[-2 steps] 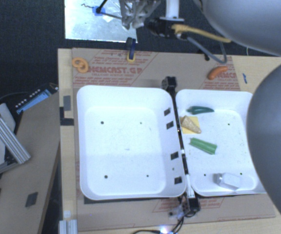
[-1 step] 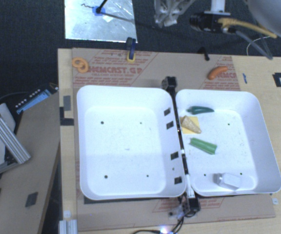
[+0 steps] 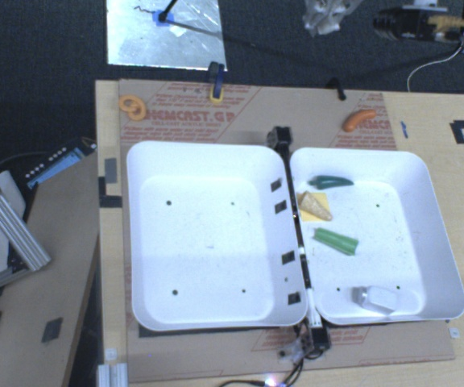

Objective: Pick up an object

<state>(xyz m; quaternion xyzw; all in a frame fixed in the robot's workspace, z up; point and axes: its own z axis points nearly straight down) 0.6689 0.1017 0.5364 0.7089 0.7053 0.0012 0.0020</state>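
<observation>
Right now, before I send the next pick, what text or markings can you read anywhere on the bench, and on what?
"EMCAST GP": red print on the brown board behind the left bin; first letters unclear.
Red print by the orange object: too blurred to read.
Red print on the board's front edge: too blurred.
Bins: no readable text.

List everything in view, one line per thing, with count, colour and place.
bins: two, white, side by side on the bench
dark green pepper: one, right bin, far side
yellow wedge: one, right bin, near the divider
light green piece: one, right bin, centre
grey-white object: one, right bin, near edge
orange sausage-like piece: one, on the board behind the right bin
orange ring: one, board's far left corner
yellow-blue clamp: one, board's far edge
gripper: one, grey, raised at the top, behind the bins
</observation>
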